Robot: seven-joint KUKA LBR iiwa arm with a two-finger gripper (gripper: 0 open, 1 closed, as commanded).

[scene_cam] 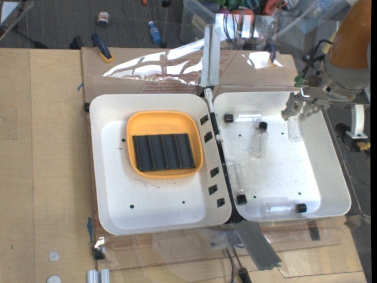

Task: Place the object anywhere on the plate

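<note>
Two shallow white bins sit side by side: the left bin [112, 211] and the right bin [330, 199]. One orange plate [134, 124] lies in the left bin, carrying one dark ribbed block [163, 152]. The right bin holds four clear black-capped tubes: at 11 o'clock [242, 117], centre [260, 138], 7 o'clock [235, 184] and 5 o'clock [284, 207].

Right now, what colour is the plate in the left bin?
The plate is orange-yellow, with a dark ribbed black block lying on it, seen in the camera view.
</note>
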